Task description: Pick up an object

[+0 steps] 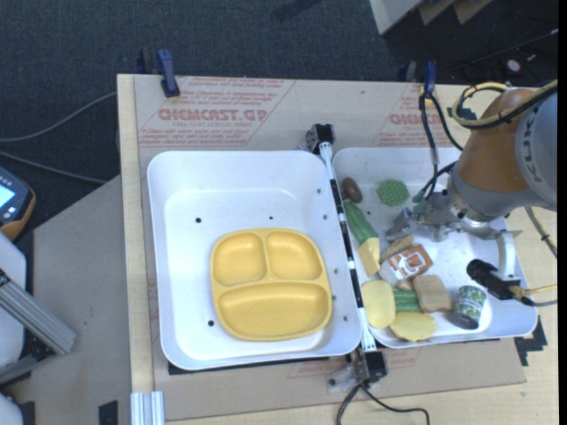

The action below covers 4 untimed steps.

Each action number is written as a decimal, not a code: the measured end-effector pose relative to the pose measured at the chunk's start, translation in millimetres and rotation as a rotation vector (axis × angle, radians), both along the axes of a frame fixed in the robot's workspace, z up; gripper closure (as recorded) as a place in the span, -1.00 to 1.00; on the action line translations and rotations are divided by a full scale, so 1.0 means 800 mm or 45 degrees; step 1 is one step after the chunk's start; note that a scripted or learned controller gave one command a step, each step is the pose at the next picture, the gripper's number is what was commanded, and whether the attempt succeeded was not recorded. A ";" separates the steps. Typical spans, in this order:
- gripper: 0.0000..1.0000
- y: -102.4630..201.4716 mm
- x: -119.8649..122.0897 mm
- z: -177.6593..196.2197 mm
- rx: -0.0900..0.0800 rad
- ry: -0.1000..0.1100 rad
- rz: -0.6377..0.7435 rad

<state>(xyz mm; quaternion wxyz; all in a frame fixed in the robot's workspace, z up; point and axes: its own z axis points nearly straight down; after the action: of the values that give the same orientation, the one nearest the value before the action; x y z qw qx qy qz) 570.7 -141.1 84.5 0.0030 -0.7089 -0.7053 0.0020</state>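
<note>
Item: my gripper (415,221), low in the right bin (523,326); I cannot tell how it is set. Nearest stock: red-and-white packet (410,261), just below; green round piece (392,192) above. Advice: drop squarely over one item, clear of neighbours.

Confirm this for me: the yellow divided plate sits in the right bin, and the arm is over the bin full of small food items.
Wrong on one count. The camera view shows the yellow divided plate in the left bin, not the right one. The rest holds: the arm is over the right bin, which holds the small food items.
</note>
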 end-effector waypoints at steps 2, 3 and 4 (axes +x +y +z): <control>1.00 0.107 0.021 0.133 0.001 -0.024 0.019; -1.00 0.099 0.018 0.125 -0.002 -0.010 0.007; -1.00 0.040 -0.055 0.070 0.000 0.002 -0.001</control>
<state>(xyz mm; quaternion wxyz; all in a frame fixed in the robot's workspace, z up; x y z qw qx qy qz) 526.9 -108.7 140.4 0.0036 -0.7092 -0.7050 0.0027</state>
